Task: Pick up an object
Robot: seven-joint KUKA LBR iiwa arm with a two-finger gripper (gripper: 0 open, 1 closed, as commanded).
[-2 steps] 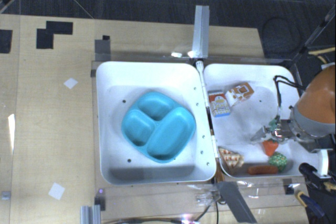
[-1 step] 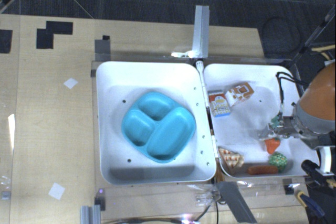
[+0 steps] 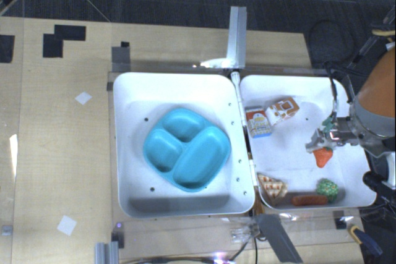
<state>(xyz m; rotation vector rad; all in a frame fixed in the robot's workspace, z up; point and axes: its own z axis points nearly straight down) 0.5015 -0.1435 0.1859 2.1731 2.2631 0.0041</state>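
Note:
My gripper point(image 3: 322, 140) reaches in from the right and hangs over the right bin point(image 3: 297, 86), near its right side. An orange carrot-shaped toy point(image 3: 323, 159) lies directly under the gripper's tip, partly covered by it, and I cannot tell whether the two touch. A green broccoli toy point(image 3: 328, 188) and a red sausage point(image 3: 309, 200) lie at the bin's front edge, with a waffle-like piece point(image 3: 272, 185) in the front left corner. Two small printed cartons point(image 3: 260, 122) point(image 3: 284, 109) lie at the bin's back left.
The left bin point(image 3: 133, 96) holds a blue divided plate point(image 3: 185, 148). A metal post point(image 3: 237, 34) rises behind the wall between the two bins. The arm's orange band point(image 3: 378, 93) and cables crowd the right edge.

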